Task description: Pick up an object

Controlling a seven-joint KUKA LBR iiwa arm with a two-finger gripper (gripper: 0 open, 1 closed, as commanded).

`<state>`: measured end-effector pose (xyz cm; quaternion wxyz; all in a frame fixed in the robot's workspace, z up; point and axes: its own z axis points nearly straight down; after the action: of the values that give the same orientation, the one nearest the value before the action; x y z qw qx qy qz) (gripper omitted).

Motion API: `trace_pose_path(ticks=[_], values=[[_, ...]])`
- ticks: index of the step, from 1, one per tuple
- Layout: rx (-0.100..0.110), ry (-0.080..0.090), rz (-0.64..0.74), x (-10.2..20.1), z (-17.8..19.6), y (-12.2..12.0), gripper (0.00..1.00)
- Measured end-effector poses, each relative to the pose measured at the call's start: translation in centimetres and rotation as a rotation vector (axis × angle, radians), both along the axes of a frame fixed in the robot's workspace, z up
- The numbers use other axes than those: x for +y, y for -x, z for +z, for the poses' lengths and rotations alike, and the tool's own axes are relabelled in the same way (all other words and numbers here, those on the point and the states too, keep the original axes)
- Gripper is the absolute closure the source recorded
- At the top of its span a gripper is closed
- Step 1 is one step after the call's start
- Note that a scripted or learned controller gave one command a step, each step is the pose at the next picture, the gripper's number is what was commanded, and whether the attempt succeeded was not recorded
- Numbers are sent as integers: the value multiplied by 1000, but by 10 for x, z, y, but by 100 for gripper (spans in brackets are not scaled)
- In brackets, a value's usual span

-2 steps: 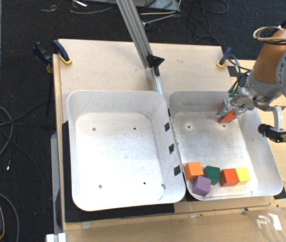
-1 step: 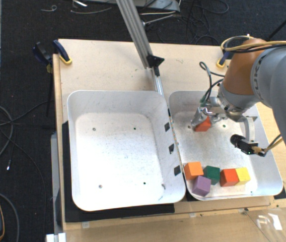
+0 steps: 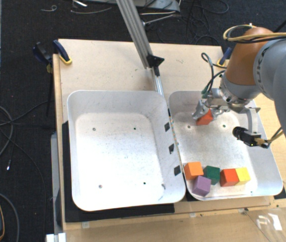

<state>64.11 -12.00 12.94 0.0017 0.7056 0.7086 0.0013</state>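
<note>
Where the right bin's [image 3: 264, 150] far edge runs, I log the end effector [image 3: 205, 112] closed on a red-orange block [image 3: 204, 118], held between its fingers; five blocks [image 3: 216, 175] line the near edge.

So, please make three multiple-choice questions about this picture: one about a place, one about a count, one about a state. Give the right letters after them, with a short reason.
1. Where does the cluster of blocks lie?
A. along the near edge of the right bin
B. in the middle of the left bin
C. on the bench outside the bins

2. How many blocks lie in that cluster?
A. three
B. five
C. seven

3. What is the state of the red-orange block at the gripper?
A. it lies loose among the cluster
B. it sits between the jaws
C. it rests in the left bin

Answers:
1 A: the blocks sit by the right bin's near rim.
2 B: orange block, green block, red block, yellow block, purple block.
3 B: it shows at the gripper's tip, between the jaws, apart from the cluster.
</note>
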Motion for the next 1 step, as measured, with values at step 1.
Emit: trace_pose_path(ticks=[1], values=[[0,-4,6,85,70,44,100]])
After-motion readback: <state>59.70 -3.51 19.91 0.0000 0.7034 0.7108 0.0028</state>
